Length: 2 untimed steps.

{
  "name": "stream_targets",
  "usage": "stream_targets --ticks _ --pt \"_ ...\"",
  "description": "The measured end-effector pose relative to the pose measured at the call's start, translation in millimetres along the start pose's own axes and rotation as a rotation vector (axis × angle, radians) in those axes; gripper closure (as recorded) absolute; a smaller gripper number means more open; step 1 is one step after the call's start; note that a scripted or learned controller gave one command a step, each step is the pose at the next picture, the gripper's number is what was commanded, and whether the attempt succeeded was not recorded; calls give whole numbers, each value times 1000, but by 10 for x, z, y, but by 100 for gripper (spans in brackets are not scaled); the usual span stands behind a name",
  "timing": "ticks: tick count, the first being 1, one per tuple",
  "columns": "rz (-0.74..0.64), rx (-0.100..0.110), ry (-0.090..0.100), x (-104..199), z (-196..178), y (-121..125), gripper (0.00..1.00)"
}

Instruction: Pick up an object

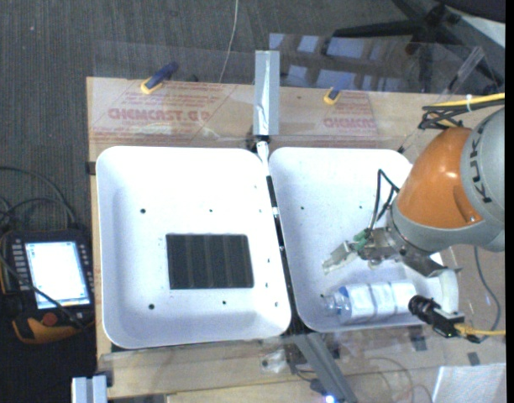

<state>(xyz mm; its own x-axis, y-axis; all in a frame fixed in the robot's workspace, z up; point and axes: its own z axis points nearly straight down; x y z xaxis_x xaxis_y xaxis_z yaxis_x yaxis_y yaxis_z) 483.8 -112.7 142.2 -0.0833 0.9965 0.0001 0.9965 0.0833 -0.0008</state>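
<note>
A KUKA arm [446, 196], grey w/ an orange band, reaches from the right over the right-hand bin [324, 183] in the overhead camera view, its gripper [358, 248] low over the bin's lower right part. Whether the jaws are apart or together can't be told; the arm's bulk and the slanted angle hide them, and nothing is visibly between them.

The likeliest target, a clear plastic bottle [376, 300] w/ a pale label, lies on its side on the bin floor near the front wall, just below and slightly right of the gripper. It appears to rest on the floor, not lifted. A small greenish-white part shows at the gripper tip; too small to say if it is tool hardware or a separate item.

The left-hand bin [123, 183] carries a dark ribbed rectangular pad [210, 260] flat at its centre, well apart from the arm. A handheld pendant [49, 275] w/ a lit screen sits on the floor left of the tabletop [106, 112].

Progress, as judged: approach phase at most. The arm is down in the right-hand bin near the bottle, but no grasp is confirmed and nothing is raised. Left to do: close on an object, secure it, lift it clear of the bin floor. Pick not yet achieved, as far as shown.
</note>
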Motion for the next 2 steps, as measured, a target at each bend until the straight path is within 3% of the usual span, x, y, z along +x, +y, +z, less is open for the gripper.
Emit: stream_targets --ticks 1,2 --pt "-105 -9 0 -97 509 23 0" --pt "121 0 -4 -709 410 894 0"
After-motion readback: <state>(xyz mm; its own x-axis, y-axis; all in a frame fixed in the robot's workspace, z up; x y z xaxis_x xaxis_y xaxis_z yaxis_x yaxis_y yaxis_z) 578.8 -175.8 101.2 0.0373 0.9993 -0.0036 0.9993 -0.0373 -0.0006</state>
